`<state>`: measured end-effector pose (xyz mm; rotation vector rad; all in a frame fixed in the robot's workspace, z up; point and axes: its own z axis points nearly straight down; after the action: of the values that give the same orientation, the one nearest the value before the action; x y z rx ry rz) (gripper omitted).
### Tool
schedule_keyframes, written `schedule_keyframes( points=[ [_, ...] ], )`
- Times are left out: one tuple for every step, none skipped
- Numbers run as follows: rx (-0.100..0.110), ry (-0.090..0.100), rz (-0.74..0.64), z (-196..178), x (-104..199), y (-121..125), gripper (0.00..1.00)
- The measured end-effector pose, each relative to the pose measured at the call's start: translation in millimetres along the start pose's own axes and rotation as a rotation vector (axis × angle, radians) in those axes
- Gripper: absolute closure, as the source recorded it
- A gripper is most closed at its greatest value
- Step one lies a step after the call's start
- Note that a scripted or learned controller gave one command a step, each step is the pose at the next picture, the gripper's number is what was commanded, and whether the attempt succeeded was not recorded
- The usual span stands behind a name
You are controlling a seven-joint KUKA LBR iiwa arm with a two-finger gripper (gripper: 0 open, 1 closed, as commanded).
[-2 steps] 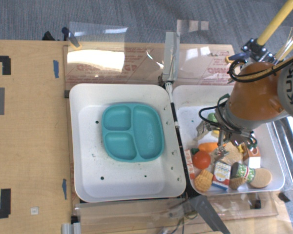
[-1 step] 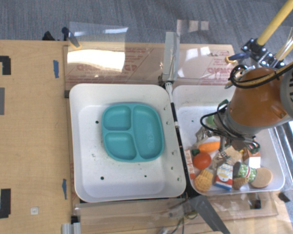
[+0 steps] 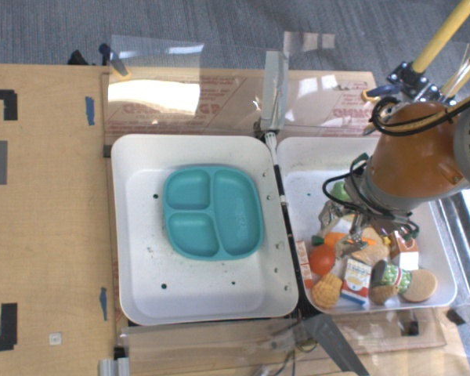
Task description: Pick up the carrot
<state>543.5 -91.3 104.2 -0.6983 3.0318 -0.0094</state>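
The gripper [image 3: 359, 229] hangs low in the right bin [image 3: 298, 171], over the toy food heaped along its front edge; whether it is released or clenched, I cannot tell. The carrot [image 3: 334, 241] lies just beside it. A teal plate [image 3: 214, 212] sits mid left bin [image 3: 133, 210].

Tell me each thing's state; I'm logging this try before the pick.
Teal plate: upright, its compartments bare, in the left bin.
Toy foods: heaped in the right bin.
Claw: low over the heap.
Carrot: cannot tell it apart.
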Motion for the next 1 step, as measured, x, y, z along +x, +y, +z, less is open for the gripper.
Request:
schedule_keyframes(
  points=[
    [-0.001, 0.014, 0.169, -164.1, 32.7, 4.0, 1.00]
  ],
)
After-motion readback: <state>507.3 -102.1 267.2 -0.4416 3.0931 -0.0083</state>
